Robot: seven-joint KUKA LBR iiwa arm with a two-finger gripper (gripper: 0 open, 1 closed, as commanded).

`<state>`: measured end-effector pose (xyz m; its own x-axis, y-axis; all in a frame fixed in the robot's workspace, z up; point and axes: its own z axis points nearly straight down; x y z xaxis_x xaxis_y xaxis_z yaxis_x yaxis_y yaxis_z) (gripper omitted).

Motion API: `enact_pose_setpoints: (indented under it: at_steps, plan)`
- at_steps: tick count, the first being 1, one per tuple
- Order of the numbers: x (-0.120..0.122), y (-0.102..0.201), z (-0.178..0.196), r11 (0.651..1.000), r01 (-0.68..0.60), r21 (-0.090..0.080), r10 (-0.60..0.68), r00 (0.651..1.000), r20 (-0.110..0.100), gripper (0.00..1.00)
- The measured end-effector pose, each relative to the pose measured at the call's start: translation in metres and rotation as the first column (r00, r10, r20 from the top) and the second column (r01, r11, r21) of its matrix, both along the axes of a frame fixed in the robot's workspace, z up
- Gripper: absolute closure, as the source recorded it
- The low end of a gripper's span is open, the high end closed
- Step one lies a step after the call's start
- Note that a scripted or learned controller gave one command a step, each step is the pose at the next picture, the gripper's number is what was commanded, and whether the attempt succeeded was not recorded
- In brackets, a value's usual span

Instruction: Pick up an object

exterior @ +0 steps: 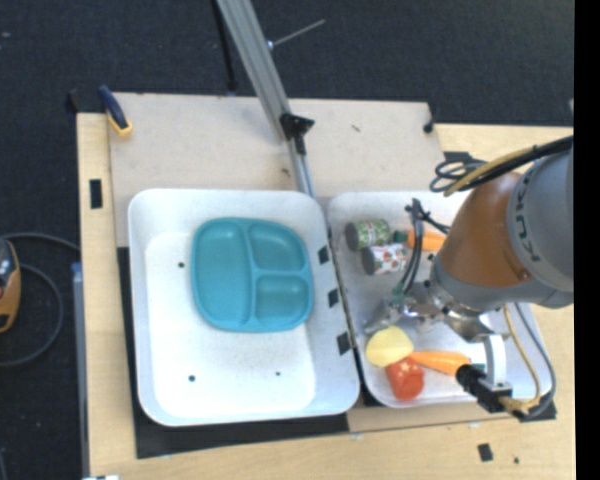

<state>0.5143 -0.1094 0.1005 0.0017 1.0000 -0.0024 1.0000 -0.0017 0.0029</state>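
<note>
Beside the teal tray (252,273), within the right bin (352,230), the yellow lemon (388,346) looks light, rigid and rounded, likely slippery; grip across its middle; the end effector (412,308) hovers just above it, its state hidden from this angle.

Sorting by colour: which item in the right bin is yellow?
The round yellow item, lying at the near end of the right bin. Touching it are a red item and an orange carrot.
</note>
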Motion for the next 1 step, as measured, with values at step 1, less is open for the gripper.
enact_pose_setpoints:
  at_steps: [1]
  plan:
    - [0.0023,-0.0020,0.0137,1.000,0.006,-0.002,-0.006,1.000,0.008,1.00]
